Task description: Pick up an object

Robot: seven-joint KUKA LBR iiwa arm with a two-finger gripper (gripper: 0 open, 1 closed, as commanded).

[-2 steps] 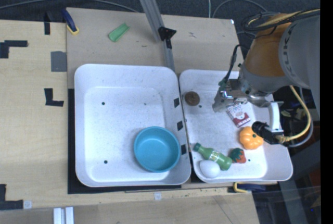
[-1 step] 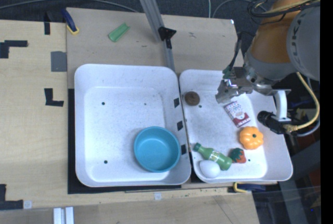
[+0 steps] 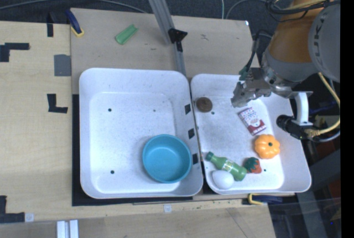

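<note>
Two shallow white plastic bins (image 3: 99,87) side by side on the desk. Round blue bowl (image 3: 166,158) in the left. Grey metal hand (image 3: 245,93) over the right; grip state unreadable. Below: red-white packet (image 3: 251,119), orange pumpkin (image 3: 266,146), green bottle (image 3: 227,165), white egg (image 3: 223,179).

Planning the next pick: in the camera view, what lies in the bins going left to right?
blue bowl → brown disc → green bottle → red-and-white packet → orange pumpkin. The white egg and the small red item overlap the bottle's span, so I leave them out.
</note>
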